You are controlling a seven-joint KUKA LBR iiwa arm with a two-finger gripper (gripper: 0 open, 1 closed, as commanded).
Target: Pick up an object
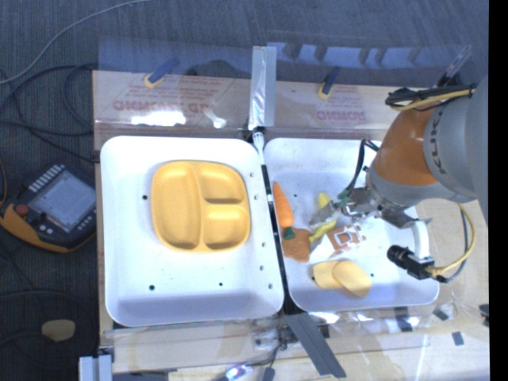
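Tool hangs low in the right bin, at about 9 o'clock from the grey arm with its glossy orange band; whether its fingers are apart or together I cannot tell. Just beside the tip, at 8 o'clock, lies a small yellow piece, thin and curved, and at 6 o'clock a small flat white-and-orange card. A carrot, smooth and tapered, lies along the bin's left wall, at 9 o'clock from the tip. Below it sits a rounded orange lump with a dark green cap. Near the front wall, at 6 o'clock, rest two pale yellow, bread-like pieces, matte and rounded, touching each other.

Left bin is shallow, white, with rounded corners; a glossy yellow tray with three compartments sits at its middle, with bare floor all round it. The bins meet at a raised rim. Bare floor in the right bin lies at the back, toward 12 o'clock. Tabletop beyond is brown board under clear film.
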